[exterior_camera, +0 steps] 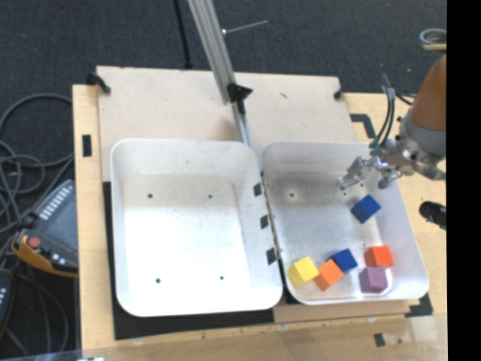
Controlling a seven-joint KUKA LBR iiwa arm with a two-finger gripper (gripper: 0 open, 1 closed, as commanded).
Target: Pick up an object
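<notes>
As the grey arm reaches in from the right, its gripper (pixel 359 173) hangs over the far part of the right bin (pixel 301 164), fingers spread apart with nothing between them. A blue block (pixel 366 208) lies alone just near of the gripper, tilted on the bin floor and apart from the rest. Five more blocks cluster along the bin's near edge: yellow (pixel 303 270), orange (pixel 328 274), a second blue one (pixel 345 259), a red-orange one (pixel 379 256) and purple (pixel 373 279). The lone blue block looks the easiest target, since it has open floor on every side; a clean grasp would likely call for turning the fingers to match its tilted faces and dropping straight down over it, so that it is not nudged aside. The left bin (pixel 128 201) sits just beside the right one on a pale wooden bench (pixel 165 104). A slanted metal rail (pixel 210 36) rises at the far side, and cables (pixel 22 141) and a handheld controller (pixel 45 235) lie on dark carpet to the left.
</notes>
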